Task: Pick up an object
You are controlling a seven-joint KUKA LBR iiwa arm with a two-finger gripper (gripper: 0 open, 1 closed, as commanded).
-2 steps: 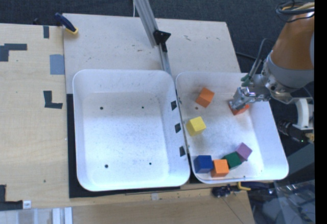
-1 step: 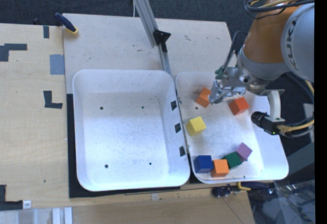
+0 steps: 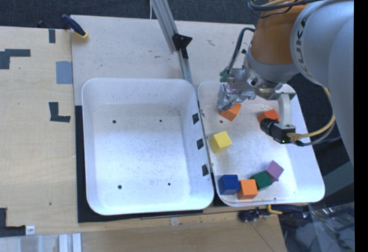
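Note:
My gripper [image 3: 229, 102] points down over the upper left part of the right bin [image 3: 305, 179]. An orange block [image 3: 230, 111] sits tilted between its fingertips, and the fingers look closed on it. A yellow cube [image 3: 221, 141] lies just below it on the bin floor. To the right, a red-orange block [image 3: 268, 115] rests beside the arm's black cable fitting. Along the bin's front edge lie a blue cube [image 3: 228, 183], an orange cube [image 3: 248, 187], a green block [image 3: 263, 179] and a purple block [image 3: 275, 170].
The left bin [image 3: 92, 130] stands beside the right one, their rims touching. A slanted metal pole [image 3: 164, 9] runs down to the bins' shared back corner. A blue and yellow clamp [image 3: 75, 25] lies at the bench's far left.

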